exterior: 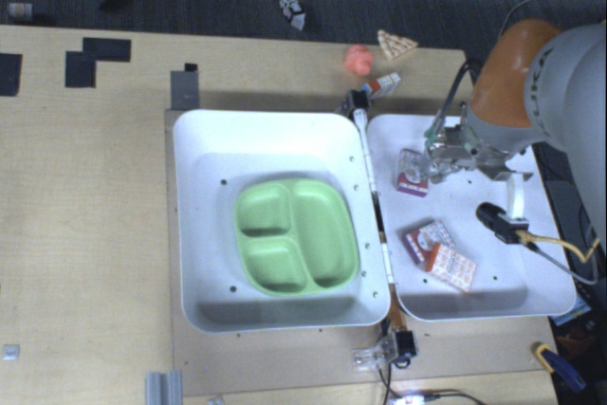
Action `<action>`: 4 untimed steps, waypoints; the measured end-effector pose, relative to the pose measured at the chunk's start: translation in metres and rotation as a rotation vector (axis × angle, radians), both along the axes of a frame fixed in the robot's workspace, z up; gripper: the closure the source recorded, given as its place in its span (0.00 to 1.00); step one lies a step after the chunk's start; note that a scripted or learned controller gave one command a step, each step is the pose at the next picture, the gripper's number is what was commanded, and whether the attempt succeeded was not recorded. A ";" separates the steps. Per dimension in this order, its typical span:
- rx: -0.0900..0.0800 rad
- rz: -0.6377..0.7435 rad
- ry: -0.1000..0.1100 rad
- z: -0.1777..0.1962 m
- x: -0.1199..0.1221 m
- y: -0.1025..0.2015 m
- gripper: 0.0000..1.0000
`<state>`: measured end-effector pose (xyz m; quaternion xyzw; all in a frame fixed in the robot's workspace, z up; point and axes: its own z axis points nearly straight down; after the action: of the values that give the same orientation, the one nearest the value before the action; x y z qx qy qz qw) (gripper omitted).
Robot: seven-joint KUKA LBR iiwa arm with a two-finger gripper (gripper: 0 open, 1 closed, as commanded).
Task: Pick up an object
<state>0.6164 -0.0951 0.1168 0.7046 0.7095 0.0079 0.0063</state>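
Small packet (412, 175), red and white, lies in the upper left part of the right bin (493, 297), close to the wall that divides the two bins. We judge it the likeliest target, since the tool (438, 158) stands just beside it on its right, perhaps touching its edge; contact cannot be confirmed. We cannot tell whether the tool is spread or pressed together, and we see nothing that proves a hold. In our assessment the packet is light, thin and somewhat pliable, with a glossy wrapper that may slip. It appears to lie nearly flat, which leaves little to pinch, so we would advise taking it across its short sides, near the middle, with a firm but modest squeeze. A second packet (423, 239) and a third packet (454, 268) lie together lower in the same bin, well apart from the first. The left bin (204, 204) holds a green divided tray (294, 235), stiff by its look. Both bins sit on the desk (85, 232), where a pink ball (358, 60) rests beyond them.
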 end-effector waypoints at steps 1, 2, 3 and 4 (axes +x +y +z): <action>-0.001 -0.001 0.014 0.103 0.053 0.083 1.00; -0.002 -0.001 0.016 0.102 0.053 0.082 0.00; -0.003 -0.005 0.019 0.017 0.020 0.005 0.00; -0.003 -0.005 0.014 -0.030 -0.039 -0.007 0.00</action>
<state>0.5775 -0.1022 0.0866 0.7064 0.7078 0.0018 0.0024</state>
